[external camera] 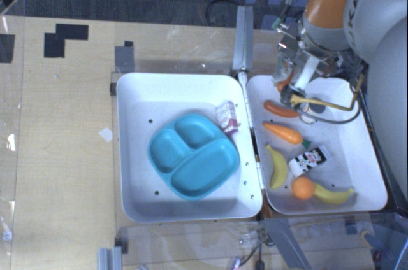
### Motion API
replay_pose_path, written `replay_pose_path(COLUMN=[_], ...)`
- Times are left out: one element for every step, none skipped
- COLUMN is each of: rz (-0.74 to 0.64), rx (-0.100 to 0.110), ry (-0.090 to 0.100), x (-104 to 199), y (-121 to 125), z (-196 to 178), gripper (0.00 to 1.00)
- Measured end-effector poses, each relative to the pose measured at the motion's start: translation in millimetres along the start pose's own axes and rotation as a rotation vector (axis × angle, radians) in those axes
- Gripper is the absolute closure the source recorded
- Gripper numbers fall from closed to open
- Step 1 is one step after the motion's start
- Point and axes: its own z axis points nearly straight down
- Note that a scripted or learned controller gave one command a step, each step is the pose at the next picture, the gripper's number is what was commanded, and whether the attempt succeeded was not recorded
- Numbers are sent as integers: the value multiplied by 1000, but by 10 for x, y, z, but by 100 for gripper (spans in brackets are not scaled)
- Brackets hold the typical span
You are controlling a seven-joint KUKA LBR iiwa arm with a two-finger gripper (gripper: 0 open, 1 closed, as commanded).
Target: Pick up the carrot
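Carrot (283,132) — right bin (376,189), free | jaws (288,93) above hot dog (280,109) — state unclear

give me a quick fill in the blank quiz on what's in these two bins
The blue divided plate lies in the ____ white bin.
The orange carrot lies in the ____ white bin.
Just above the carrot lies a reddish-orange ____.
The round orange fruit sits between two yellow ____.

Missing words: left; right; sausage; bananas

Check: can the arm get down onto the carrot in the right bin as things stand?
Probably yes. The carrot lies uncovered, apart from the banana below it and the red-orange piece above, with the gripper hovering just beyond.
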Motion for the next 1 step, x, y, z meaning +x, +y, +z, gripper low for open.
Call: replay_pose_path(rz=[-1], rx=[0], ry=[0], x=[0], y=[-1], z=[3], gripper=[0])
